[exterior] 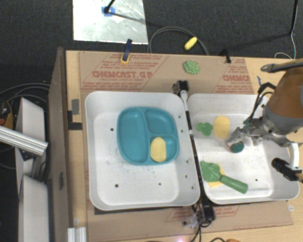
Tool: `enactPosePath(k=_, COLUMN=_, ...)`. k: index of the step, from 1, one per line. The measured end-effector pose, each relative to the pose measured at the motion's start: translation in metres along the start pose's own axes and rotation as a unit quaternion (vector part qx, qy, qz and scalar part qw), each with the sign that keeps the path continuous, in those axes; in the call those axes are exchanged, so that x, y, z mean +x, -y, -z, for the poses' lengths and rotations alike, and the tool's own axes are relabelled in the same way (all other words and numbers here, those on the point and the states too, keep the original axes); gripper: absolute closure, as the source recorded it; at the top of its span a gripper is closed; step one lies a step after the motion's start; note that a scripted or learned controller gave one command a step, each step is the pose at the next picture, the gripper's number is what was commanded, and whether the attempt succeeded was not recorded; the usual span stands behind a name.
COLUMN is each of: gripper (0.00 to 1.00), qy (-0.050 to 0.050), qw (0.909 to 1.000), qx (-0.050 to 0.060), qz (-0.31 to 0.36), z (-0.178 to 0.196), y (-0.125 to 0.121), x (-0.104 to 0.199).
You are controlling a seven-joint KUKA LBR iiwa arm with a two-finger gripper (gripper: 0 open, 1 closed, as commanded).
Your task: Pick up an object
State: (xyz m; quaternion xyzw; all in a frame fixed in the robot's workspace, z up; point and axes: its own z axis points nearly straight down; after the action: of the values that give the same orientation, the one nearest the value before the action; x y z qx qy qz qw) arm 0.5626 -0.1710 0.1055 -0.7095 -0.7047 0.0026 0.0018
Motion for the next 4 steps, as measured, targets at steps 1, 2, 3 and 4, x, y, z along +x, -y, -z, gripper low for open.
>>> enactPosePath(k=1, gripper=1.0, qy=0.0, qw=1.0, qx=-0.005, qz=0.004, z=0.011, y=-0.006, x=0.005)
enactPosePath(k=2, gripper=0.0, qy=0.0, qw=1.0, qx=-0.005, qz=0.004, z=0.011, y=-0.006, x=0.005)
enactPosePath(k=3, gripper=0.0, qy=-0.002, qw=1.0, qx=-0.001, qz=0.004, z=-0.023, y=0.058, x=0.036)
enactPosePath(k=4, gripper=1.0, qy=0.0, qw=1.0, qx=-0.005, qz=0.003, z=-0.01, y=0.054, x=0.034)
